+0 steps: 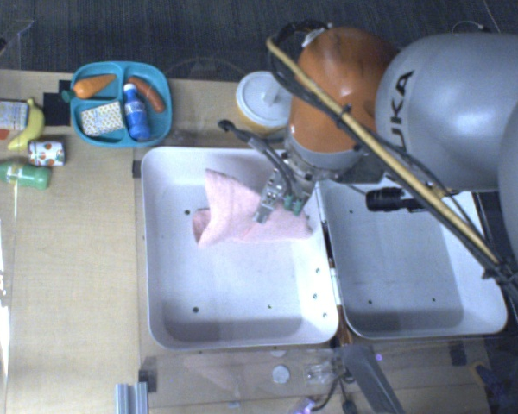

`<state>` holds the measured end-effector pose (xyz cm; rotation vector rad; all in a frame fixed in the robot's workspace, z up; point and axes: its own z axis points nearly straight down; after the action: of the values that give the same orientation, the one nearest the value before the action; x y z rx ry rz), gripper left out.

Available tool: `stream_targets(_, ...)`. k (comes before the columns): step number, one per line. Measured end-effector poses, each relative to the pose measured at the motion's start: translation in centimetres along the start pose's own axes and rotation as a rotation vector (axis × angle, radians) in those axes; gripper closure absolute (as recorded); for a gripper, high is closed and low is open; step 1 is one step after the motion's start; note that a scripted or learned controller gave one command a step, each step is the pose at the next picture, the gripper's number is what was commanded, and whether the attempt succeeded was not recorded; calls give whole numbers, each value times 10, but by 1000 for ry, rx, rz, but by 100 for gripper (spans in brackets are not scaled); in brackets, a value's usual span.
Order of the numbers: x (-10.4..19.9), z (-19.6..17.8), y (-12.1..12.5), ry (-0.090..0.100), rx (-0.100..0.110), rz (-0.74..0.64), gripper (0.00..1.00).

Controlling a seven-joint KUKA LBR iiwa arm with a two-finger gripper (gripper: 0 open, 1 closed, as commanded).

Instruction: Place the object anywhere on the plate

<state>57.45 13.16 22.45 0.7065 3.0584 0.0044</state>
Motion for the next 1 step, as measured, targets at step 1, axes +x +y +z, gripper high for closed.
stream_targets(1, 25, -2, 45, -3, -3, -400, 100)
